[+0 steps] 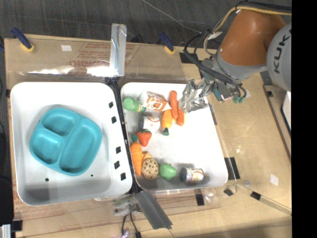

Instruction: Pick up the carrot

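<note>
An orange carrot [136, 157] with a small green top lies lengthwise against the left wall of the right bin [210, 148], in its front half. My gripper [192, 99] hangs over the bin's back right part, well away from the carrot. Its fingers [187, 98] stand slightly apart with nothing between them. Just left of the gripper lie a slim red-orange piece [173, 100] and a yellow-orange piece [167, 119], both long like carrots.
The right bin also holds a green-capped bottle [131, 104], a small carton [156, 102], a strawberry [144, 137], a cookie [150, 168], a green fruit [168, 171] and a can [192, 174]. A teal divided plate [66, 141] sits in the left bin [25, 182].
</note>
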Tool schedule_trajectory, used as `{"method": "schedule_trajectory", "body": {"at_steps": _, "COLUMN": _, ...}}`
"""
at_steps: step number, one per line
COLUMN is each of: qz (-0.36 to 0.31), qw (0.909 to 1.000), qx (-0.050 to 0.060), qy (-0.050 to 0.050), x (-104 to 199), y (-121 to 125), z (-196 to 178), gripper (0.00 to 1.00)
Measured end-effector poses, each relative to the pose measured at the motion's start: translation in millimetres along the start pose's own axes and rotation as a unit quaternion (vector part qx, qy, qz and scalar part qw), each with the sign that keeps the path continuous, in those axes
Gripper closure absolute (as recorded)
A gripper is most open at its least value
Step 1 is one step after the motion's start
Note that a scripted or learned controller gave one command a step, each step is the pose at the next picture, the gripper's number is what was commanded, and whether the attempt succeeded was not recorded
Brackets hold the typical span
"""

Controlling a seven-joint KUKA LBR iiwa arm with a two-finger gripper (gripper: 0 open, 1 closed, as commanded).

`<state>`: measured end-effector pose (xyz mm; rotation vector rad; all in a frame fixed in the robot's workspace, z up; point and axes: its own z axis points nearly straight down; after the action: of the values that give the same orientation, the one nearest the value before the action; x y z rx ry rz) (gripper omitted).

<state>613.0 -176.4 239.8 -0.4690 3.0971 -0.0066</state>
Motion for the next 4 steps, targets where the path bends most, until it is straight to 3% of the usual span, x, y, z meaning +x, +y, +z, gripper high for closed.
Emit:
{"method": "schedule_trajectory", "body": {"at_steps": 1, "qz": -0.129, "qw": 0.9916, "qx": -0.005, "qy": 0.005, "x": -7.6, "y": 66.7, "z": 85.8, "gripper": 1.00}}
{"method": "schedule_trajectory", "body": {"at_steps": 2, "qz": -0.081, "qw": 0.9967, "qx": -0.001, "qy": 0.002, "x": -21.6, "y": 13.7, "z": 31.3, "gripper": 1.00}}
{"method": "schedule_trajectory", "body": {"at_steps": 3, "qz": -0.030, "qw": 0.9995, "qx": -0.004, "qy": 0.006, "x": 81.4, "y": 70.3, "z": 92.9, "gripper": 1.00}}
{"method": "schedule_trajectory", "body": {"at_steps": 4, "qz": -0.146, "qw": 0.9892, "qx": -0.002, "qy": 0.003, "x": 66.9, "y": -2.5, "z": 88.0, "gripper": 1.00}}
